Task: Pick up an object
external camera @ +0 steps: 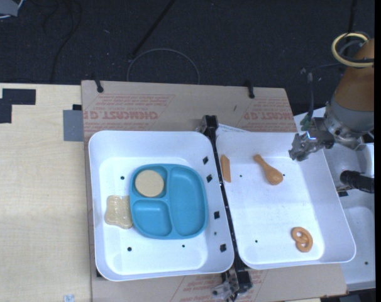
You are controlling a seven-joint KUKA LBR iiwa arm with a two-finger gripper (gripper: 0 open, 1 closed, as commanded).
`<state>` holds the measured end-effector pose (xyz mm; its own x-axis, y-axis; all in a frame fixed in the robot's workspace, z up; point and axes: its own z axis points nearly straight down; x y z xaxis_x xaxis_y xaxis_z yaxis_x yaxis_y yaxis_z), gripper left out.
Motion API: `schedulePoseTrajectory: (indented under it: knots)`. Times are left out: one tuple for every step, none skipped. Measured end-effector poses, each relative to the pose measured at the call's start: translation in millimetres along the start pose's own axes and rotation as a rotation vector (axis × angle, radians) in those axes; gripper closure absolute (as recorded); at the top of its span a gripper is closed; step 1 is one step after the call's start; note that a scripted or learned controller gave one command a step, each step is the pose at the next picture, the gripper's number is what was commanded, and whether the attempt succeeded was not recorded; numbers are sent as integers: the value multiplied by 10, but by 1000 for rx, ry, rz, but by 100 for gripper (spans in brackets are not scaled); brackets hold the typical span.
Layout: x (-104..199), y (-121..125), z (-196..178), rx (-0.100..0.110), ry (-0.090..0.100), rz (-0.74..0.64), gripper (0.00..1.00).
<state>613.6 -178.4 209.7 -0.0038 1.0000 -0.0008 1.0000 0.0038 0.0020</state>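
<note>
While the arm [354, 87], grey with an orange band, reaches in at the right edge of the surface, its jaws [302, 145] hang over the far right rim of the right bin [341, 231]; whether they are spread or pressed together I cannot tell, and nothing shows between them.

Both bins are shallow, smooth white plastic with rounded corners, and they sit side by side on a brown cardboard sheet [178, 109] printed with red lettering. Within the right bin, a small wooden spoon [268, 169] lies near the far middle, a thin orange-tan stick [226, 168] lies against the left wall, and a golden pretzel [302, 238] rests toward the near right corner, well apart from the others.

Inside the left bin [109, 250] sits a glossy blue divided plate [168, 201] with three compartments; a round tan biscuit [149, 183] fills its far left compartment. A pale, bumpy cracker-like piece [118, 211] lies just beside the plate's left edge.

Pale wood surface [33, 200] spreads to the left, bearing dark and grey square patches. Beyond the far edge, dark carpet carries black cables [162, 58].
</note>
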Motion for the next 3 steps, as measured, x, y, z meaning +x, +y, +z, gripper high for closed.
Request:
schedulePoseTrajectory:
  knots:
    - [501, -6, -121, 4, 3, 0, 100]
    - [1081, 64, -208, 3, 3, -2, 100]
    - [1632, 58, -96, 6, 3, 0, 100]
